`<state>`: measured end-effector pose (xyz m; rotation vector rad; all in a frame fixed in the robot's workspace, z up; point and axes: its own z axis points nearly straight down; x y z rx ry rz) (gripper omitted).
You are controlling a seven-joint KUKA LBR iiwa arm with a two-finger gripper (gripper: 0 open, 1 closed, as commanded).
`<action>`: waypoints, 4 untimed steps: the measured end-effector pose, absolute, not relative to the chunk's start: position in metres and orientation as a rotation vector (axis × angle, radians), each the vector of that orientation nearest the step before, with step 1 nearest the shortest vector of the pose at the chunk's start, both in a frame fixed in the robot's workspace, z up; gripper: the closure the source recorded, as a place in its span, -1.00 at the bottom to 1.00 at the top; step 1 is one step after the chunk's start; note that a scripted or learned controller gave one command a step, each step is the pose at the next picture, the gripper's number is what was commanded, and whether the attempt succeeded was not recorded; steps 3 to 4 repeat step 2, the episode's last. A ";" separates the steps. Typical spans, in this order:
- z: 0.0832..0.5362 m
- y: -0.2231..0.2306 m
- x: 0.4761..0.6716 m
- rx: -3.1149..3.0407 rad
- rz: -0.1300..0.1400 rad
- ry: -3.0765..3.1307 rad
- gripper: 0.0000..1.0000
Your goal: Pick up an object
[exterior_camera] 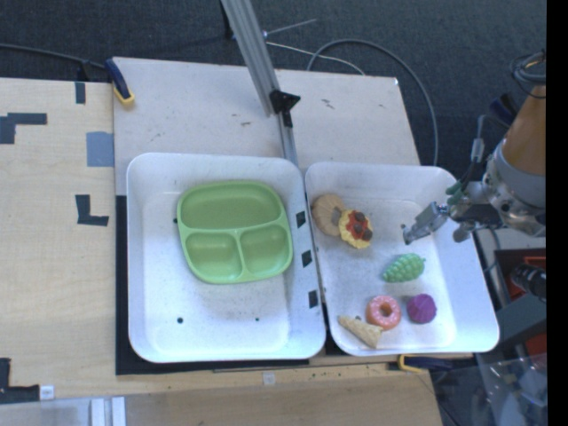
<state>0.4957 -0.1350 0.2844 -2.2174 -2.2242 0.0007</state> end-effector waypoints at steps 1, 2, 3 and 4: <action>0.284 -0.135 0.496 -2.218 0.001 -2.224 -1.00; 0.221 -0.140 0.494 -2.216 0.008 -2.217 -1.00; 0.221 -0.140 0.494 -2.216 0.008 -2.217 -1.00; 0.221 -0.140 0.494 -2.216 0.008 -2.217 -1.00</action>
